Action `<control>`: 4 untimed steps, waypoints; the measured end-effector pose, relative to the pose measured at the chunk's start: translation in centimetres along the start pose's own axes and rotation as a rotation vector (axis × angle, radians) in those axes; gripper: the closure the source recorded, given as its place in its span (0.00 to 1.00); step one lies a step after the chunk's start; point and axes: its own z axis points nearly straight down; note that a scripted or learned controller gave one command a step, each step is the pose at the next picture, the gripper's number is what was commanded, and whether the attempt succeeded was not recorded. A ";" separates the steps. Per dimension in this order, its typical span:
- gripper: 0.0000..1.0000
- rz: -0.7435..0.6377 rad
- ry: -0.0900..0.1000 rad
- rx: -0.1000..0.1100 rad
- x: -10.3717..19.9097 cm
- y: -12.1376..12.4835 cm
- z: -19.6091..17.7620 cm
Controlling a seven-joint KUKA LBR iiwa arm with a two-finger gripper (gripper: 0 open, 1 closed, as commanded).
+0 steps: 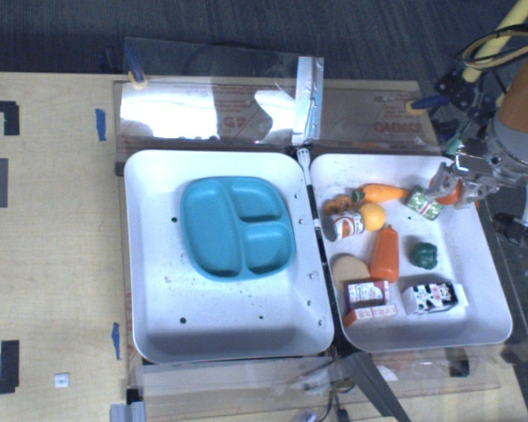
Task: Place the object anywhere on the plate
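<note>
A blue divided plate point(238, 227) lies in the left bin point(150, 323). The right bin point(493, 319) holds several toy foods: a carrot point(384, 192), a lemon point(370, 215), a can point(347, 227), an orange bottle point(385, 253), a green lump point(424, 255) and a green-and-white packet point(424, 205). My gripper point(451, 183) hangs over the right bin's far right corner, just right of the packet. A small red-orange piece point(450, 195) sits right at its tip. I cannot make out whether it is gripped.
A bread piece point(350, 268), a red-and-white box point(368, 299) and a black-and-white box point(433, 297) lie at the right bin's near side. A clear panel point(211, 104) stands behind the left bin. Yellow and black cables point(493, 47) hang at the top right.
</note>
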 end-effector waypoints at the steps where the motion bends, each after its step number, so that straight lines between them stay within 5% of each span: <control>1: 1.00 0.040 0.003 -0.006 7.9 -0.4 -4.3; 2: 1.00 -0.023 0.002 0.005 15.4 -7.6 -0.2; 3: 1.00 0.040 0.005 -0.002 24.5 -7.3 -4.2; 4: 1.00 -0.114 0.000 0.007 31.8 -10.5 1.4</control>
